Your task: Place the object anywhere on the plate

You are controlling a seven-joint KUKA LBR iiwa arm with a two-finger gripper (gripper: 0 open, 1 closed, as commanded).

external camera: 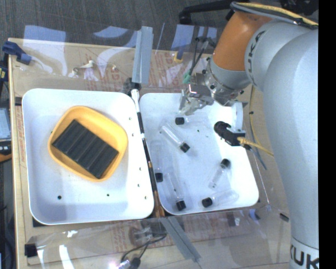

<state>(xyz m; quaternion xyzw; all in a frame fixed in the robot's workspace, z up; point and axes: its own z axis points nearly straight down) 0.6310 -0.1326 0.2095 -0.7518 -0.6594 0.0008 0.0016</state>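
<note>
From my station I see the grey arm's two-finger gripper low over the back of the right white bin. I cannot tell what state it is in; glare and the wrist body hide that end. Just below it lies a small black cap-like piece, and I cannot tell whether the tool touches it.

The likely objects are the clear plastic tubes with black caps: one near the middle, one toward the right side, and several along the front wall. The target, the yellow rounded-square plate with a dark ribbed insert, sits in the left white bin, well apart from the tool.

My worries: the tubes are transparent and slick, so a pinch may close on nothing or squirt one sideways. A round tube can also roll off the ribbed insert. The carry must also cross the raised rims between the bins; a low pass could knock the load free.
</note>
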